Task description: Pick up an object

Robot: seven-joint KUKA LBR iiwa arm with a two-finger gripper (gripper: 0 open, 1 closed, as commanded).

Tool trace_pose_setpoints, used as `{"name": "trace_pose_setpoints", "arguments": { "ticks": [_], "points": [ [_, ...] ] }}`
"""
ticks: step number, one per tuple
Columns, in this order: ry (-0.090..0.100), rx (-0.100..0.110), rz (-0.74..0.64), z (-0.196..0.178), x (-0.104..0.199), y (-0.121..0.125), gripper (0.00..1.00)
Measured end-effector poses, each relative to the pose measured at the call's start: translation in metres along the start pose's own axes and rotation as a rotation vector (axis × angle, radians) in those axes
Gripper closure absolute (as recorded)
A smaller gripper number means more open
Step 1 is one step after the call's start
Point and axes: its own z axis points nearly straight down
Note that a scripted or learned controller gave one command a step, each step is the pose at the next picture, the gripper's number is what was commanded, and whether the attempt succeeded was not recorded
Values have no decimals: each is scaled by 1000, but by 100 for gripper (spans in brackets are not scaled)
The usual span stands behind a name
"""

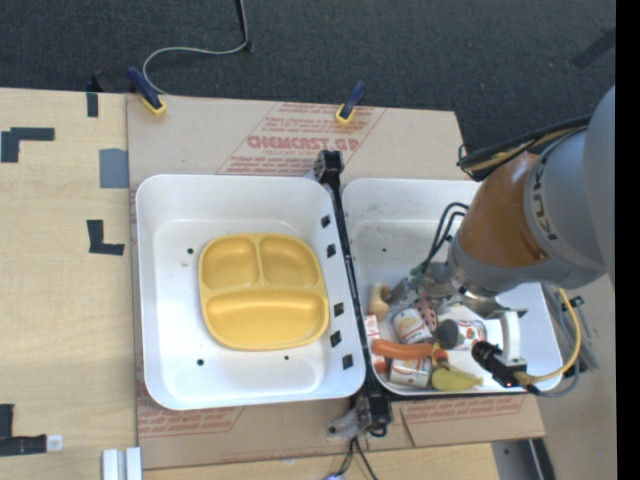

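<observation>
The grey arm's gripper (428, 308) hangs low over small cluttered items (415, 348) at five o'clock in the right bin (400, 203), evidently seeking a pick; its grip state cannot be told.

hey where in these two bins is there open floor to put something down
Left bin: bare strips around the yellow divided plate, widest along its far edge and near-left corner. Right bin: the far half, next to the divider, is bare. Its near half is crowded with small objects under the gripper.
</observation>
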Motion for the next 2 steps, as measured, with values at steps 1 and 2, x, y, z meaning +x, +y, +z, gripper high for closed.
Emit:
{"name": "trace_pose_setpoints", "arguments": {
  "ticks": [1, 2],
  "points": [
    [-2, -2, 1, -10, -1, 0, 100],
    [3, 6, -2, -98, 66, -37, 100]
  ]
}}
